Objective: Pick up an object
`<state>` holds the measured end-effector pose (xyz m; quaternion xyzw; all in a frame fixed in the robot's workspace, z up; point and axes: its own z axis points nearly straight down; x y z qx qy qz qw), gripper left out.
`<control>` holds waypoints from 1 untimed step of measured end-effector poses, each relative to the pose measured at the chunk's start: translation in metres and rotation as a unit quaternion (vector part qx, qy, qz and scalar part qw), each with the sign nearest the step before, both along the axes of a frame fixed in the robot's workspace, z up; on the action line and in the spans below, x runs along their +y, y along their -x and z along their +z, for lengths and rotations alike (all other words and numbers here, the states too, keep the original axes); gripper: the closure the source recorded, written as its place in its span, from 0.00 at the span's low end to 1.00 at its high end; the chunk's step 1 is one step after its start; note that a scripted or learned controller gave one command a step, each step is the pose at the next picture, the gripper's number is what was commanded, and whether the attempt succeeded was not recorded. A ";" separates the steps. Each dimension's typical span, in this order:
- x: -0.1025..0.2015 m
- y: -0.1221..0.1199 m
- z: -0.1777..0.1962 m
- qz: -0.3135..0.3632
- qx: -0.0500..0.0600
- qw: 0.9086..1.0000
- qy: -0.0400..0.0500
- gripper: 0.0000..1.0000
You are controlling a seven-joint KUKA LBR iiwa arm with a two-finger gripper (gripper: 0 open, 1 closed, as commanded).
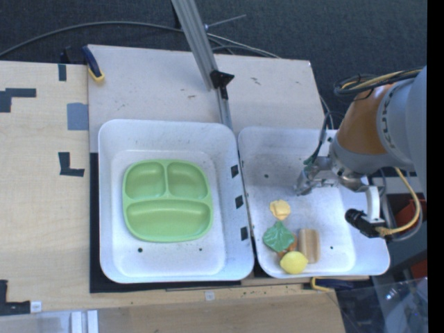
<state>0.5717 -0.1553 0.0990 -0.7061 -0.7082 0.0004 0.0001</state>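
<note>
Several small objects lie near the front of the right bin [277, 148]: a pale yellow piece [280, 209], a green leafy piece [278, 237], a tan block [308, 245] and a yellow lemon-like ball [294, 262]. My gripper [305, 184] hangs over the middle of the right bin, up and to the right of the pale yellow piece, apart from all the objects. Nothing is visible between its fingers.
The left bin [111, 186] holds a green divided plate [167, 200]. A metal pole [198, 37] slants in from the top to the seam between the bins. Cables run along the arm at the right, beside the right bin's edge.
</note>
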 end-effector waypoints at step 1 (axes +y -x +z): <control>-0.002 0.001 0.063 -0.001 -0.003 1.000 0.000 1.00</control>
